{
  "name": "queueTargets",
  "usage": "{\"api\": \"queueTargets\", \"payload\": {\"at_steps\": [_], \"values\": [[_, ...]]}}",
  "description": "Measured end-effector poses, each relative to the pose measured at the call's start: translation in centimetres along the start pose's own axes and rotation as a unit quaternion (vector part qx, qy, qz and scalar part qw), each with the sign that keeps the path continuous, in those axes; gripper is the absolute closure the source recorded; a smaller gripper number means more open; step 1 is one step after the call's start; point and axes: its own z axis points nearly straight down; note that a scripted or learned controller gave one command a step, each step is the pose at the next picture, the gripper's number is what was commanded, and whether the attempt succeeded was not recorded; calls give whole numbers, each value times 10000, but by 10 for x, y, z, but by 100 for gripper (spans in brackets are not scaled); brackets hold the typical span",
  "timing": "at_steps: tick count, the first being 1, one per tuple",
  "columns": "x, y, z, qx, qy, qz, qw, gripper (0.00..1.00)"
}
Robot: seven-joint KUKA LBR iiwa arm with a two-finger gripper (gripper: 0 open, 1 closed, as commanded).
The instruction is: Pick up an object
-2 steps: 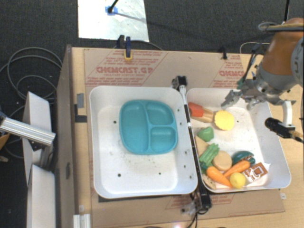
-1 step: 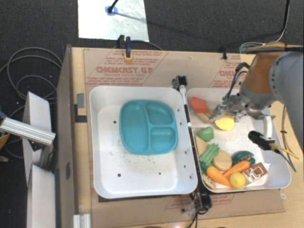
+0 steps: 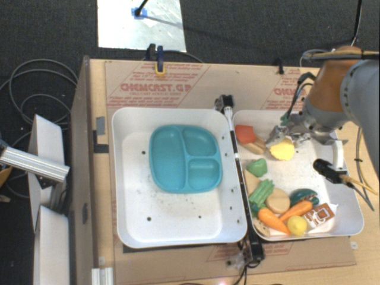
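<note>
Gripper (image 3: 284, 136) seemingly touching yellow object (image 3: 283, 152)

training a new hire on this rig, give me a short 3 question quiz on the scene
1. True or false: the teal divided plate lies in the left bin.
2. Which item lies directly below the gripper? A) the carrot B) the yellow object C) the green pepper
3. Fill in: the toy food sits in the ____ bin.

Key: 1 true; 2 B; 3 right.
</note>
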Motion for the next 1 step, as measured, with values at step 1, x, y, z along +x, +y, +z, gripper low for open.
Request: {"api": "queueTargets", "payload": {"at_steps": [1], "values": [[45, 15, -56, -15, 7, -26, 10000, 100]]}}
